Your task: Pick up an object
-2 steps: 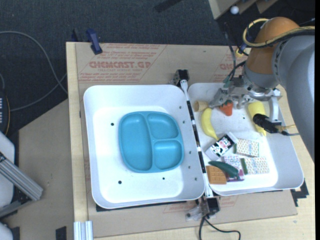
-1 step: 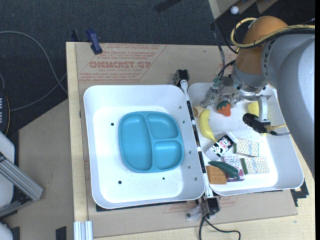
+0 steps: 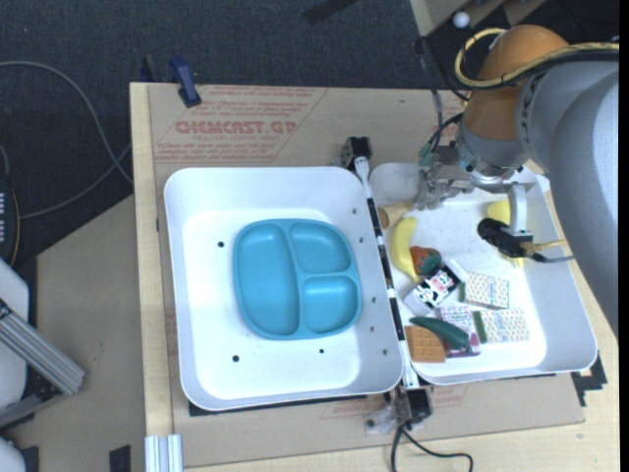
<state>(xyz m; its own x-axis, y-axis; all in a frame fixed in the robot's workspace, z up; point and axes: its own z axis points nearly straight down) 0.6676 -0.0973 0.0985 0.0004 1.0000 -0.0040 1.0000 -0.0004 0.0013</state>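
Note:
My gripper (image 3: 430, 191) hangs low over the back left part of the right bin (image 3: 560, 308), reaching in from the right. Just below it lies a yellow banana-shaped piece (image 3: 402, 244) against the bin's left wall. Beside that are a small orange-red item (image 3: 425, 260) and a black-and-white checkered item (image 3: 437, 285). Further forward lie patterned packets (image 3: 487, 290), a dark green piece (image 3: 444, 328) and a brown waffle-like square (image 3: 426, 343). Another yellow item (image 3: 499, 210) shows partly behind the wrist. I see nothing held by the gripper.
The left bin (image 3: 197, 214) holds a blue divided plate (image 3: 295, 276). Both bins rest on a cardboard sheet (image 3: 236, 126). A blue clip (image 3: 184, 80) sits at the sheet's back left corner. The grey arm (image 3: 580, 126) covers the right bin's back right.

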